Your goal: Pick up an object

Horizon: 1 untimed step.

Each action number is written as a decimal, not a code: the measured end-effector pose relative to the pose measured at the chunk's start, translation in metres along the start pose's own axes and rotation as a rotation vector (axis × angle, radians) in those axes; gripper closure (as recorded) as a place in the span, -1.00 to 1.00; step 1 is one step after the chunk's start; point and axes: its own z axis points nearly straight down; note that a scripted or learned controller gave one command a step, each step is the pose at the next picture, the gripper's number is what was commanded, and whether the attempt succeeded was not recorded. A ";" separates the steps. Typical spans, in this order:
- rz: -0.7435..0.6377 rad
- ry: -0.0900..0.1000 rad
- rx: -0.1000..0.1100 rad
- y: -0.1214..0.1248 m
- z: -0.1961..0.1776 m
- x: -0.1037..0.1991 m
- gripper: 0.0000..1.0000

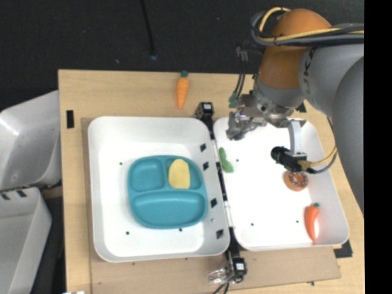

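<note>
My gripper (237, 129) hangs over the far left corner of the right bin (263, 225), with the orange-banded wrist above it. A small green piece (225, 161) lies just below the gripper, near the bin's left wall. A round brown-orange item (297, 180) sits toward the right side of that bin. A red-orange pepper-like toy (312, 221) lies in the near right corner. In the left bin (104, 225) a blue divided plate (166, 192) carries a yellow piece (179, 173) in its upper right compartment.
A toy carrot (182, 89) lies on the wooden bench behind the left bin. A black fitting on a cable (286, 157) hangs from the arm over the right bin. Small clips sit along the wall between the bins.
</note>
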 end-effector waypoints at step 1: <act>0.000 0.000 0.001 -0.013 0.001 0.044 1.00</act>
